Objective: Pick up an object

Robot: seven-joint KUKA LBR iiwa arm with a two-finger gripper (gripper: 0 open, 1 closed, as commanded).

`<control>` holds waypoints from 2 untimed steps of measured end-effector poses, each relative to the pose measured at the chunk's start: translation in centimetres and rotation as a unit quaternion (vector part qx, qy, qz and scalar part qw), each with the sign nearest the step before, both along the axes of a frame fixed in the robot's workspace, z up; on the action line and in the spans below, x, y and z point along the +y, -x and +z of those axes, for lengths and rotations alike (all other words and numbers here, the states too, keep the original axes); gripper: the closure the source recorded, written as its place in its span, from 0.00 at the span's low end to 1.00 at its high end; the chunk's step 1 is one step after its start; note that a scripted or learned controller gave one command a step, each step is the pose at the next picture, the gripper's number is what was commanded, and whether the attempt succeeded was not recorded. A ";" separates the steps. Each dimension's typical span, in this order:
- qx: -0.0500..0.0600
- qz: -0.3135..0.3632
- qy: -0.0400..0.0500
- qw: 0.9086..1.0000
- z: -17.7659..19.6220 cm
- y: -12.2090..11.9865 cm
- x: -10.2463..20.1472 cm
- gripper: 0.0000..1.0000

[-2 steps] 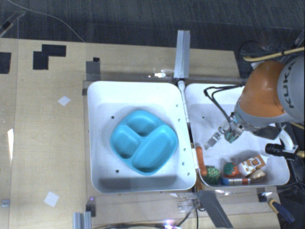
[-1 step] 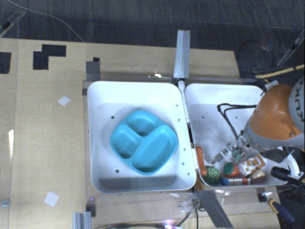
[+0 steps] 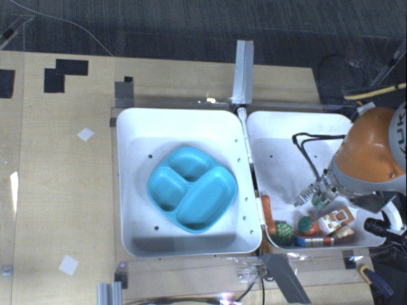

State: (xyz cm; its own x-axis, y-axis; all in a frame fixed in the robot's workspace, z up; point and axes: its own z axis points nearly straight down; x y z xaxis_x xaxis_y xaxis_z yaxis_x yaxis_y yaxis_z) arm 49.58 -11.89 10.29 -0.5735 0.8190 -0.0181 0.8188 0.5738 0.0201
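A blue three-compartment tray (image 3: 192, 188) lies in the left bin (image 3: 137, 138). In the right bin (image 3: 280, 138), along its near edge, lie small toy foods: an orange carrot-like piece (image 3: 267, 212), a green bumpy ball (image 3: 283, 232), a round green and red piece (image 3: 307, 225), a red and white stick (image 3: 316, 241), and a brown and white box-like piece (image 3: 337, 220). My gripper (image 3: 316, 196) hangs low over the right bin's near right part, just above and left of the box-like piece. I see nothing between its fingers.
The arm's orange band (image 3: 371, 146) covers the right bin's right side, with a black cable (image 3: 311, 146) looping over the bin. A metal post (image 3: 243, 75) stands behind the divider between the bins. Black cables lie at the bench's near right.
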 end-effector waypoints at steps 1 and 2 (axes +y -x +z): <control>0.000 0.000 0.000 1.000 0.0 0.0 0.0 0.00; 0.005 0.030 0.002 1.000 -1.2 0.4 2.4 0.00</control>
State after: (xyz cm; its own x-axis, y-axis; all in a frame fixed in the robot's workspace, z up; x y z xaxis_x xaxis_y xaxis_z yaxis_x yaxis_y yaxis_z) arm 49.18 -9.51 9.04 -0.6210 0.7837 -0.0151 0.7836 0.6211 0.0105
